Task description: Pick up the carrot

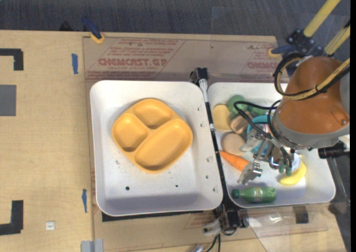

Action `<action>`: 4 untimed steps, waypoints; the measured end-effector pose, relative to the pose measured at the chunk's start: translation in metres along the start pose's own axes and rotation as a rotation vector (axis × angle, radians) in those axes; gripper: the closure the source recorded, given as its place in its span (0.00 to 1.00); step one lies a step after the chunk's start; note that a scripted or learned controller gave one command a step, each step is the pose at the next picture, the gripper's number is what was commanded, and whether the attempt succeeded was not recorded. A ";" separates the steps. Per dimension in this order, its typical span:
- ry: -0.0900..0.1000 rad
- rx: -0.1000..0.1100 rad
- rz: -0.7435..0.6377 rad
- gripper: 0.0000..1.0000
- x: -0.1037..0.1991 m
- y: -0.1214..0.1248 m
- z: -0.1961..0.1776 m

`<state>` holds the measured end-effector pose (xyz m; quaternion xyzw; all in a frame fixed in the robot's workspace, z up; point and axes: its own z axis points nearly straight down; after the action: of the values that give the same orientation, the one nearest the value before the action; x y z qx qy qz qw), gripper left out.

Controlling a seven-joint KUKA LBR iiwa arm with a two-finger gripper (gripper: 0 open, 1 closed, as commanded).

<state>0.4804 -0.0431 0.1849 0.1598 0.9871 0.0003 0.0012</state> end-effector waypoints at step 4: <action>-0.003 0.000 0.063 0.00 -0.010 -0.031 0.000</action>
<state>0.4806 -0.0754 0.1849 0.1908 0.9816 0.0000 0.0027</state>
